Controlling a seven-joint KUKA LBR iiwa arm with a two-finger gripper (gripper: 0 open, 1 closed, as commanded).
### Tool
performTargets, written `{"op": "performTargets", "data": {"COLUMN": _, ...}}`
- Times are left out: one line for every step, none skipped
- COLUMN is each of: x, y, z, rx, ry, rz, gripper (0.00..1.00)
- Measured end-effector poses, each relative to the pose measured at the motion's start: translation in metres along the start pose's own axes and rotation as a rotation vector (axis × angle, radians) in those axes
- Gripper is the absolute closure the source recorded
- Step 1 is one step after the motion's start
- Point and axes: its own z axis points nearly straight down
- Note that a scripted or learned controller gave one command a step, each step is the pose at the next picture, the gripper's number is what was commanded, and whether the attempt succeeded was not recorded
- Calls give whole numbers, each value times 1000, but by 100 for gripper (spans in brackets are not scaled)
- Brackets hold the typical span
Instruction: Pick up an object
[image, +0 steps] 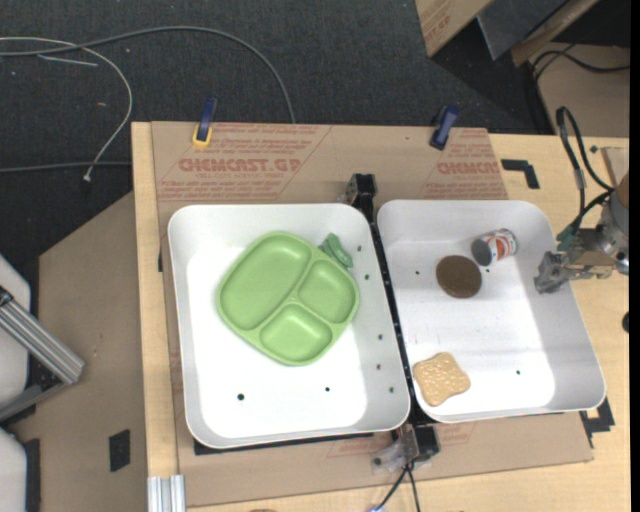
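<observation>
The right bin (560, 350) holds a small can (494, 246) lying on its side near the back, a dark brown round disc (459, 276) just left of it, and a tan cracker-like square (441, 379) at the front left corner. My gripper (556, 272) hangs at the right rim of that bin, to the right of the can and apart from it. Nothing shows between its fingers. The left bin (200, 400) holds a green three-compartment plate (288, 297) with a small green piece (337, 250) at its upper right edge.
A black clamp (361, 188) sits at the back between the two bins. Two blue clips (206, 119) (445, 125) pin the cardboard bench cover at its far edge. Cables run at the right, behind the arm.
</observation>
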Motion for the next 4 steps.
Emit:
{"op": "performTargets", "data": {"x": -4, "y": -3, "z": -45, "rx": 3, "ry": 0, "rz": 0, "gripper": 100}}
{"op": "performTargets", "data": {"x": -4, "y": -2, "z": -71, "rx": 3, "ry": 1, "rz": 0, "gripper": 100}}
{"op": "performTargets", "data": {"x": 57, "y": -4, "z": -72, "rx": 9, "ry": 6, "rz": -4, "gripper": 100}}
{"op": "performTargets", "data": {"x": 107, "y": -10, "z": -74, "rx": 9, "ry": 6, "rz": -4, "gripper": 100}}
